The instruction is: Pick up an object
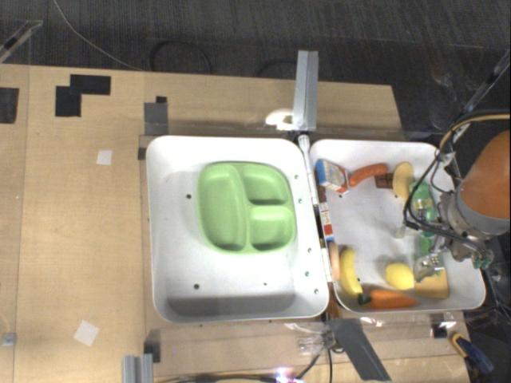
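My gripper (431,260) hangs low over the right part of the right bin (363,226), below the grey wrist and its orange band. It is just right of a yellow lemon (399,276) and right above a tan block (435,287). Whether it touches either is unclear. A carrot (391,299) lies along the bin's front wall, with a banana (347,270) at the front left. At the back are an orange-red sausage (367,173), a small yellow fruit (403,178) and a blue-and-white tube (330,174). A green item (423,210) sits partly hidden by the wrist.
The left bin (172,214) holds a green divided tray (243,206). A thin pen-like stick (323,218) lies along the wall between the bins. Black cables loop around the wrist at the right. A metal post (306,90) stands behind the bins.
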{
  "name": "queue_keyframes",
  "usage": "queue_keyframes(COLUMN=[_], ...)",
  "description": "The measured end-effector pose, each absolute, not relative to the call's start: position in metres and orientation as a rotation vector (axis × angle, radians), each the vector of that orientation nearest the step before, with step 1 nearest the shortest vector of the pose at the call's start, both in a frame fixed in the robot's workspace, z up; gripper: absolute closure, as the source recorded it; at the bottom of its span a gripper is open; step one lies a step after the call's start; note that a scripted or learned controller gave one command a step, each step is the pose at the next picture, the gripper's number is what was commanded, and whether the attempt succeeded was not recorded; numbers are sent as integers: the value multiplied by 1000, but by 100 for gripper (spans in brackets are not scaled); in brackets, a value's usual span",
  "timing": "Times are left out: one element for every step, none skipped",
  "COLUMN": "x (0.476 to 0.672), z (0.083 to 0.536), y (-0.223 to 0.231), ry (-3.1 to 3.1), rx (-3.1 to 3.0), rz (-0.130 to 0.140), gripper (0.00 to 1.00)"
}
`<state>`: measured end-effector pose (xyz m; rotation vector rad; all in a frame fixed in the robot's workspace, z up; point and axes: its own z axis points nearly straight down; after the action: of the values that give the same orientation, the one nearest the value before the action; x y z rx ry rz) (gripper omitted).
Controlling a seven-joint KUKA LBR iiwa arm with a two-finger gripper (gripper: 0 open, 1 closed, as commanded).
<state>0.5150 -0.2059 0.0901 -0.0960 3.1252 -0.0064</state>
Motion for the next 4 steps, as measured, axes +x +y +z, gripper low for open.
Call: queue_keyframes(x=[532,526,572,501], z=[90,90,90,92], y=[-206,-205,-123,-97], ry=[3128,3123,3121,3118], rx=[-28,-17,-124,132], rz=[-5,-7,1,-3], gripper=[0,0,0,0])
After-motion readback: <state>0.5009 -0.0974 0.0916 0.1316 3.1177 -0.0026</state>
